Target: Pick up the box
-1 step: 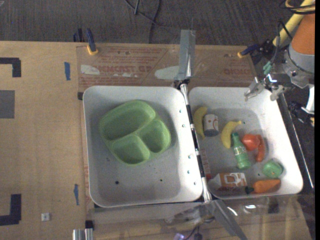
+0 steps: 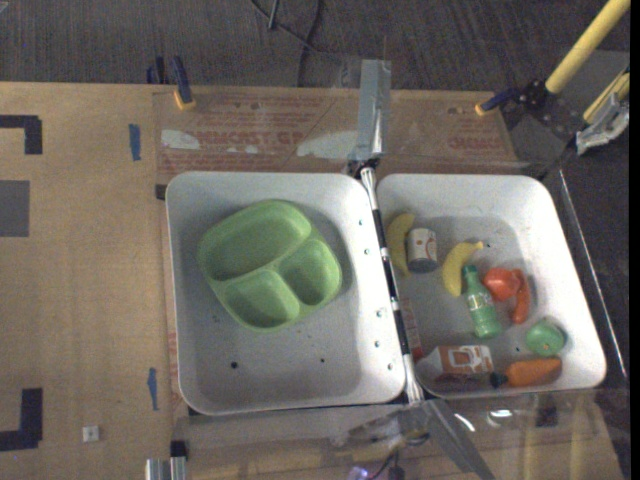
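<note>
In the upper right corner of the frame a smooth yellow slanted bar (image 2: 595, 33) runs toward the corner, with a thinner yellow strip (image 2: 612, 93) beside it. Under them a pale whitish-grey angular piece (image 2: 603, 128) meets the right edge (too small and blurred to read screws or markings). Whether any of these is part of me, I cannot tell.

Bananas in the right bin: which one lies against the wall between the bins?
The left banana, against the dividing wall; the other banana lies mid-bin beside the green bottle.
</note>
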Tool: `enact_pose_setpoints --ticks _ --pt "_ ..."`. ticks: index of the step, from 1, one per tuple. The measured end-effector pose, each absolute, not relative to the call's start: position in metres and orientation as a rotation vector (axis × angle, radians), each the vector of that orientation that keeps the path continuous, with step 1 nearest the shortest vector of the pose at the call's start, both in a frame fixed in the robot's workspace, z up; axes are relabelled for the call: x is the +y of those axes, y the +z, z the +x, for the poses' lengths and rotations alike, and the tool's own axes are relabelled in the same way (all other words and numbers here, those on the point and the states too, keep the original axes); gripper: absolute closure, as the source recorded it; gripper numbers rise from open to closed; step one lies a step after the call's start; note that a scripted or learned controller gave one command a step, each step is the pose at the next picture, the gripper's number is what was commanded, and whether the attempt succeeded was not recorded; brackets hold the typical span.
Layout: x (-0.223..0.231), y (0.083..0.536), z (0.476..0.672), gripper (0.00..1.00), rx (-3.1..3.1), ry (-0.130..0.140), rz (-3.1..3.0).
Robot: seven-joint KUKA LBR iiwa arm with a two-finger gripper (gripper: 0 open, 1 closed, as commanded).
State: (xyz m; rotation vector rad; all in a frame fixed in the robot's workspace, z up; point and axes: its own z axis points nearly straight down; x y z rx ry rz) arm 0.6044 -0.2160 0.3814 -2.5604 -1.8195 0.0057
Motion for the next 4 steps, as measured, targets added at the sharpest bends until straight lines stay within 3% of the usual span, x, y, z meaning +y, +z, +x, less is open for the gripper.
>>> enact_pose_setpoints --ticks 1,2,3,4 --pt "-0.213 0.389 0.608 1.0 -1.83 0.011 -2.554" --pt "-0.21 0.43 0.669 1.0 -1.68 0.005 -2.654" --pt "-0.209 0.43 0.669 0.0 -1.68 0.006 -2.654" --pt "-0.206 0.438 0.673 1.0 -1.692 0.01 -2.647"
